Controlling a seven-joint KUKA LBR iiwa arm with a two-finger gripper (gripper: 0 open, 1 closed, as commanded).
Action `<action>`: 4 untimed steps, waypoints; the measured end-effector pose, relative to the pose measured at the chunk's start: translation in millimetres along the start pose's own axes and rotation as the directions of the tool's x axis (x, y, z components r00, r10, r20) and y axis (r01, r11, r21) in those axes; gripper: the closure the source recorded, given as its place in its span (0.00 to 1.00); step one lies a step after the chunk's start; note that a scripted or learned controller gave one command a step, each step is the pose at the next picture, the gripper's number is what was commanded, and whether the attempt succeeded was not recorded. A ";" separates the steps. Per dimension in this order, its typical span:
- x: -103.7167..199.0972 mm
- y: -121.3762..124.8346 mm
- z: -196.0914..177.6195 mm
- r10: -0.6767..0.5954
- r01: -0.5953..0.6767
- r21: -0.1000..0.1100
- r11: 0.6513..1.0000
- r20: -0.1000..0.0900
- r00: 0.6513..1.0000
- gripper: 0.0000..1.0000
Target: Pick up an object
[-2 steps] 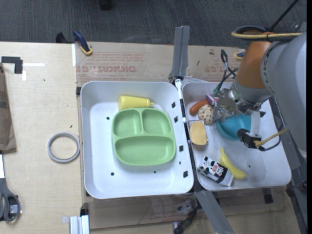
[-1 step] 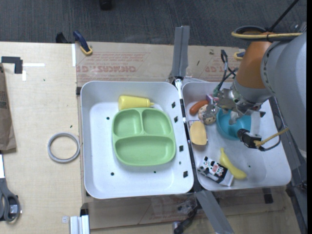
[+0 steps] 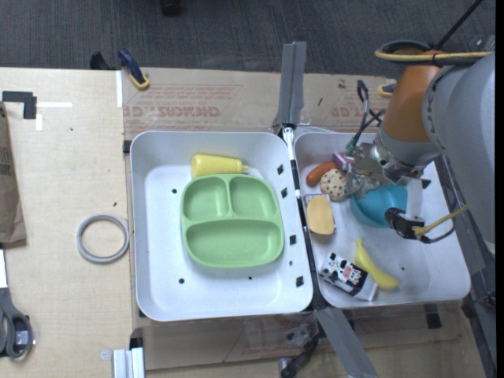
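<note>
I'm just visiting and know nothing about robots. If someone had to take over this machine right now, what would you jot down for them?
Hand: low in the right bin, by the cookie and blue bowl. I cannot tell whether it grips anything.
Right bin also has a sausage, a bread slice, a banana and a black-and-white carton.
Left bin: green divided plate, yellow bottle.
Done: the arm has reached in.
Left: nothing looks lifted; one object needs picking up.

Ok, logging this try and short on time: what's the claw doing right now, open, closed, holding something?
Claw: low in the right bin, beside the cookie and blue bowl; open or closed cannot be told, and no grip is visible.
</note>
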State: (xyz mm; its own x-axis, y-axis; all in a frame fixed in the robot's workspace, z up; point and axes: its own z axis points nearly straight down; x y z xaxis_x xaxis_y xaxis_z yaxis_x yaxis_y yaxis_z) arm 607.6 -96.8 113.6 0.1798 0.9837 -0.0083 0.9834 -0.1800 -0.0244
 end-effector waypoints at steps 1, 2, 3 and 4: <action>25.6 7.9 -74.1 0.093 -0.093 -0.017 0.996 -0.007 0.996 1.00; 25.7 7.7 -73.8 0.093 -0.093 -0.016 0.996 -0.007 0.996 0.00; 8.3 48.0 9.0 0.133 -0.133 -0.025 0.991 -0.010 0.991 0.00; 5.7 45.5 0.5 0.133 -0.133 -0.014 0.991 -0.004 0.991 1.00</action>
State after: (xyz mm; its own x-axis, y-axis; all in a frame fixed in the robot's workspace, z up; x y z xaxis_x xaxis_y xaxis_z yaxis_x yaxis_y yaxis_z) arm 653.4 -99.4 112.0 0.3088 0.9511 -0.0079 0.9511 -0.3088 -0.0088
